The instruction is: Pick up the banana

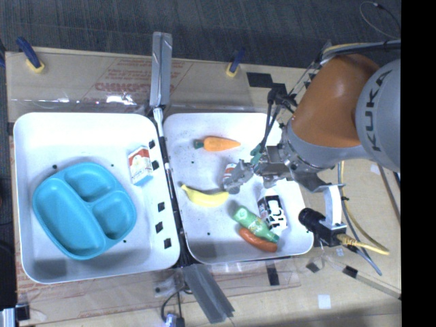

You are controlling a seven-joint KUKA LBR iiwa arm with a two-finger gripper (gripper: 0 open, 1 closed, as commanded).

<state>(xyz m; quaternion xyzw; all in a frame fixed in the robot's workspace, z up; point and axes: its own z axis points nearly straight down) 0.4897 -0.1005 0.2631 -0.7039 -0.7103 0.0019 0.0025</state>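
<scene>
The banana lies flat in the right bin, near its left wall, below the carrot and up-left of the green bottle and the red sausage. The tool hangs just up-right of the banana's right tip with nothing between its fingers (open or closed, I cannot tell). In the left bin sit a blue tray and a small carton.

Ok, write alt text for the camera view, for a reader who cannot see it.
A grey and orange robot arm reaches in from the right, its claw hovering over the right white bin, just right of a banana. That bin also holds a carrot, a green bottle and a red sausage; the left bin holds a blue divided plate and a small carton.
</scene>
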